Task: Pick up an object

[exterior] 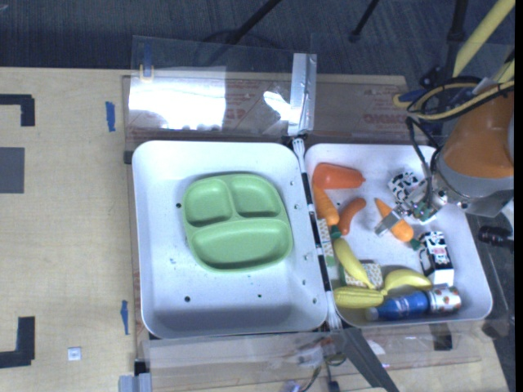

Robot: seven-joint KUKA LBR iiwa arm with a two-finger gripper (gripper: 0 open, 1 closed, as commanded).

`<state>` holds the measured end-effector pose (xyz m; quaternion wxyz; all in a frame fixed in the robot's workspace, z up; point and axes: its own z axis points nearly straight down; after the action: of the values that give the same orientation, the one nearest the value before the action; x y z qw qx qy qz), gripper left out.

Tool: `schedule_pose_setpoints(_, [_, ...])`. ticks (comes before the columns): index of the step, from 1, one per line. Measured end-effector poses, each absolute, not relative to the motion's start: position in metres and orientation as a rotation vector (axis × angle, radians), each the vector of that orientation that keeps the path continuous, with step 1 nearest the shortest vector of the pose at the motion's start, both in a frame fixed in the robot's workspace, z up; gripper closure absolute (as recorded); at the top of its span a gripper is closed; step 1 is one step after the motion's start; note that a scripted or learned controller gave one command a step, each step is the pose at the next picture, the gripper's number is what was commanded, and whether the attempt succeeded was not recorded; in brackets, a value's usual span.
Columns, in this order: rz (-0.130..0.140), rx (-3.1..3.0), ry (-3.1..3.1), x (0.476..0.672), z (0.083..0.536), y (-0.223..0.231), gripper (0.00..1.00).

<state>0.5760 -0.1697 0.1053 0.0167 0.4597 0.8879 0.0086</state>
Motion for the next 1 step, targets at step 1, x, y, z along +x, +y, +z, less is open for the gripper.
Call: schedule_pose_setpoints(1, [0.002, 1.432, 2.79, 0.5723, 0.1497, -0.1398, 0.0])
